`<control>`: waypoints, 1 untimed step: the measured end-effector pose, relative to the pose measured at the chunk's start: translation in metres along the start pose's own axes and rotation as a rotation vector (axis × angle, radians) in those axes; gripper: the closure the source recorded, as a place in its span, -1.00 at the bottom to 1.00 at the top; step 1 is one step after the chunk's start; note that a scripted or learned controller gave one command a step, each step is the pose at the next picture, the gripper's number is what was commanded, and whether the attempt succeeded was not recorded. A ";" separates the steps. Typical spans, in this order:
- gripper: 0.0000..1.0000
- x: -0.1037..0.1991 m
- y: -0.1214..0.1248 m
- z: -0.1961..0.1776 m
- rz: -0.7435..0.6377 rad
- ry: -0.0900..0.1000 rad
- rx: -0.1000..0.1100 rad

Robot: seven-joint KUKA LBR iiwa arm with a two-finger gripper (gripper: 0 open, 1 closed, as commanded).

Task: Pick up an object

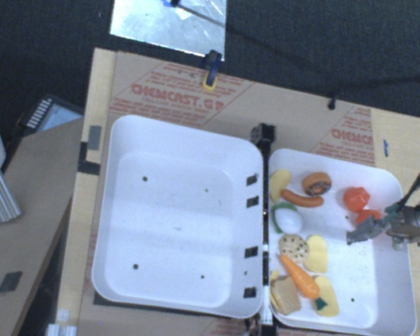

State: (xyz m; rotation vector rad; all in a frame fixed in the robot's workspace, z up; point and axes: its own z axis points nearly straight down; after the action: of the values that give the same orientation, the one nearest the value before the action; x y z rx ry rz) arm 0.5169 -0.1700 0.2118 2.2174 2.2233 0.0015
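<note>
Brown cardboard (183, 94) covered the bench beneath two white bins. Toy food was gathered in the right bin (389, 315): a red tomato (355, 198), sausage (302, 198), cookie (292, 246), carrot (299, 276) and white egg (289, 219). The gripper (366, 228) was seen over that bin, just beside the tomato; whether it was clenched could not be told.

Far left of my pincer (367, 229) I see the left bin (178, 214); beyond it, a silver sheet (172, 4).
</note>
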 end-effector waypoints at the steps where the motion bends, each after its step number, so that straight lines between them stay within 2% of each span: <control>1: -1.00 0.015 0.101 0.115 -0.007 -0.001 -0.005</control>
State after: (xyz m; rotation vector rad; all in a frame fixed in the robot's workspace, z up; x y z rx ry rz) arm 0.6179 -0.1547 0.0972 2.2063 2.2278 0.0061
